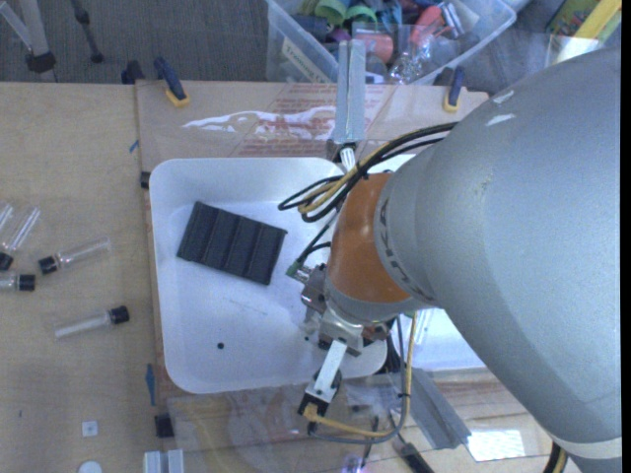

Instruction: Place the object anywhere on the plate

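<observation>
Grey arm angled down over right rim of white bin, hand beneath it, grip not discernible

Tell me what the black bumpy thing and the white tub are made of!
Black bumpy thing: probably rubber or foam, with a matte finish. It shows no shine, and its ridges look soft. White tub: likely plastic. It looks smooth and slightly glossy, with rounded, moulded-looking corners.
</observation>
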Controlling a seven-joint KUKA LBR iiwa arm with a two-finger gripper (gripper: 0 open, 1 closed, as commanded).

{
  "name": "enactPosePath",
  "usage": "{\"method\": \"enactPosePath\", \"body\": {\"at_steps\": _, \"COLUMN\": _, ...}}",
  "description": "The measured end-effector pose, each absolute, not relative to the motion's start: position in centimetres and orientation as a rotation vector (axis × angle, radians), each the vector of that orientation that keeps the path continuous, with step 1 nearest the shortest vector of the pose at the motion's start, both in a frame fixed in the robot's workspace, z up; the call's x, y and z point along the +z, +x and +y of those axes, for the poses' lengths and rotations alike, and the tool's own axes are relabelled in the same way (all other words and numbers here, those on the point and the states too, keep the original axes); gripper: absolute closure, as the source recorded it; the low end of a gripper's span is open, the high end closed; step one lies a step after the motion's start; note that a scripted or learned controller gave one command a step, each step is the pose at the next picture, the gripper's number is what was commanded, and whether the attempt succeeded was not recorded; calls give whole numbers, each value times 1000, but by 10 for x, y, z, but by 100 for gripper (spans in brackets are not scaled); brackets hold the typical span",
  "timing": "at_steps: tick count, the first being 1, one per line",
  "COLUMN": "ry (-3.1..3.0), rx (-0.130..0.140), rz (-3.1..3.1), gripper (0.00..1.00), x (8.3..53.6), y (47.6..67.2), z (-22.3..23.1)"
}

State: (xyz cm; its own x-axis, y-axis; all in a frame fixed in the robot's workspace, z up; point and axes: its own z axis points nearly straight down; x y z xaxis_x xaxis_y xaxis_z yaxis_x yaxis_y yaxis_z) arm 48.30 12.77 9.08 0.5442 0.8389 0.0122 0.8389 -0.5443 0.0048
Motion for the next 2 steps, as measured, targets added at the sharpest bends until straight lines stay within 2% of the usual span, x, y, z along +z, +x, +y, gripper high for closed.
{"method": "enactPosePath", "body": {"at_steps": 1, "ry": -2539, "rx": -14, "rz": -1857, "gripper": 100, "x": 89, "y": 545, "z": 175}}
{"method": "enactPosePath", "body": {"at_steps": 2, "ry": -2859, "rx": -15, "rz": -1311, "gripper": 100, "x": 89, "y": 528, "z": 224}}
